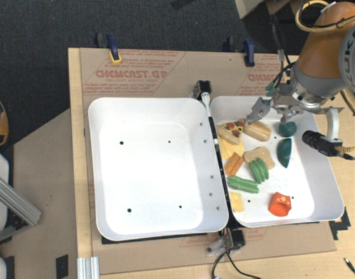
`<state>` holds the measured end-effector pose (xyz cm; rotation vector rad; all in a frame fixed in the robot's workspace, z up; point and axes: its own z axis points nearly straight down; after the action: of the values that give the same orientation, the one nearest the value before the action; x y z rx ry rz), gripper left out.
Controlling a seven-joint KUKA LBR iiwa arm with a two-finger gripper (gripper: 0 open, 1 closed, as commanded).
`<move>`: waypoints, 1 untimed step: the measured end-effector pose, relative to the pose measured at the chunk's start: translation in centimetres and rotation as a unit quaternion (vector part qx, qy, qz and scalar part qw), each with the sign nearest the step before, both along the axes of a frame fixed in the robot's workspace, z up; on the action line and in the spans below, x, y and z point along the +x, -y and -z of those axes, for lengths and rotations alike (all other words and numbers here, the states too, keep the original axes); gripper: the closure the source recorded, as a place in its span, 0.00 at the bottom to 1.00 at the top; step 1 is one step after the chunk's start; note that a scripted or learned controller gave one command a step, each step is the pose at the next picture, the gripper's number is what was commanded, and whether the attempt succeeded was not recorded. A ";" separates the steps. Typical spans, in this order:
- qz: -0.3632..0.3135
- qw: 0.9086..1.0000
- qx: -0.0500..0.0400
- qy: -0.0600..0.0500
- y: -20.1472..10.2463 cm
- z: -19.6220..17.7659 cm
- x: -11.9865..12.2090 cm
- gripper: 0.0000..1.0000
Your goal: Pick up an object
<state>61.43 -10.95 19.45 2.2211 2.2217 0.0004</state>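
My gripper (272, 114) hangs over the far end of the right bin (317, 179), its fingers spread and nothing between them. Just below it lie a tan bread roll (257, 131) and a small teal round piece (288, 128). A pizza slice (230, 131) sits to the left of the roll. Nearer the front are a dark green leaf shape (284, 151), a toast slice (260, 154), an orange carrot (233, 164), a ridged green vegetable (259, 170), a long green pod (242, 184) and a red pepper (280, 204).
The left bin (151, 164) stands beside the right one, with a black divider rail (215, 150) between them. A yellow slab (231, 149) and a small yellow piece (237, 201) lie along the right bin's left wall. The bench is cardboard (137, 71).
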 end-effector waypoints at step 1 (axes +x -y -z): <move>0.001 1.000 0.000 -0.002 4.2 11.5 0.5 0.00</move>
<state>61.90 -15.15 7.98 2.2268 2.2210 -0.0049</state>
